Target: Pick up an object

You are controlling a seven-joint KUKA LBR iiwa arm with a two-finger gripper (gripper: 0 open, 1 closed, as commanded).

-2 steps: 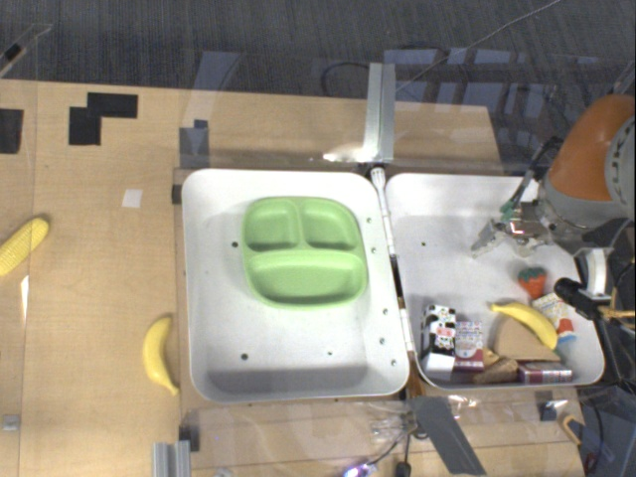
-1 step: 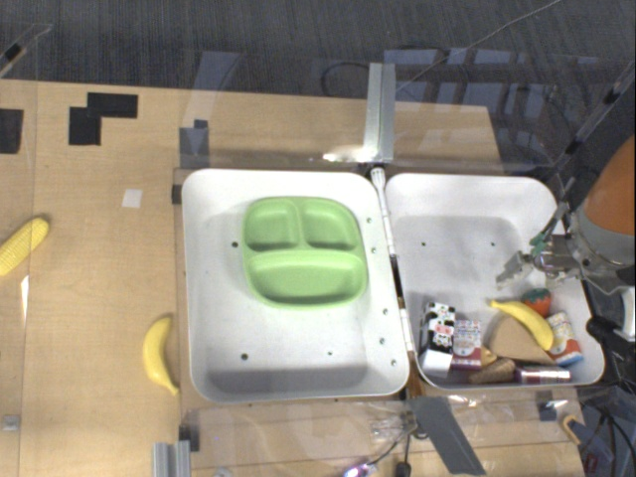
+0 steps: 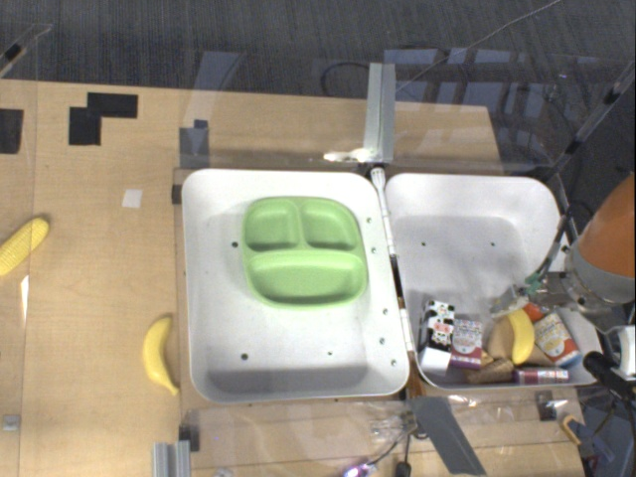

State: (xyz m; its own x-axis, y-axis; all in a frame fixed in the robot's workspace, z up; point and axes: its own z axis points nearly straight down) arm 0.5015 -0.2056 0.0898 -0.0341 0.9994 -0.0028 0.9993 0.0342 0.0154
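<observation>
Several small objects lie heaped in the front right corner of the right bin (image 3: 467,217). Among them are a black-and-white cow-patterned toy (image 3: 438,322), a small printed carton (image 3: 465,338), a yellow banana-shaped piece (image 3: 519,335), a white bottle with an orange cap (image 3: 550,334), a brown piece (image 3: 494,370) and a purple marker (image 3: 542,375). My gripper (image 3: 543,289) reaches in from the right edge, just above the yellow piece and the bottle. The grey wrist and orange band (image 3: 608,235) hide much of it.
The left bin (image 3: 209,356) holds a green divided plate (image 3: 302,249). On the wooden bench to the left lie a yellow banana (image 3: 159,354) and a corn cob (image 3: 22,246). A metal post (image 3: 381,107) stands behind the seam between the bins.
</observation>
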